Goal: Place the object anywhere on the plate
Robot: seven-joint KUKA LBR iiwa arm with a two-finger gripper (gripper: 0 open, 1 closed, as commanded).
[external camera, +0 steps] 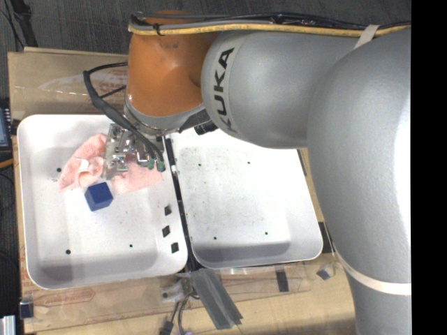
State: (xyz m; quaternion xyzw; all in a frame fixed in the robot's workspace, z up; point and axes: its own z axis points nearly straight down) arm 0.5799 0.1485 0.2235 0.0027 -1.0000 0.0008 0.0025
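The grey arm (300, 82) reaches in from the right and fills the upper and right part of the view, its orange band (164, 68) sitting above the wrist over the top edge of the left bin (42, 243). Below the band the tool (129, 158) hangs over the upper middle of that bin, a cluster of metal parts with small green bits, right above a crumpled pink cloth (84, 162); whether it is spread or closed cannot be told from here, and nothing can be seen gripped in it. The pink cloth lies on the bin floor in the upper half, its long axis running roughly left to right with a slight downward slope toward the left end, partly hidden under the tool. A small blue cube (99, 196) rests just below the cloth, touching or nearly touching its lower edge, turned so that one corner points toward the bottom of the view; it has no clear long axis. The right bin (251, 208) sits beside the left one, the two rims meeting along a dark seam in the middle, and its floor shows scattered dark specks. Both bins stand on a wooden desk (105, 302), with a dark cable (101, 96) looping near the band at upper left
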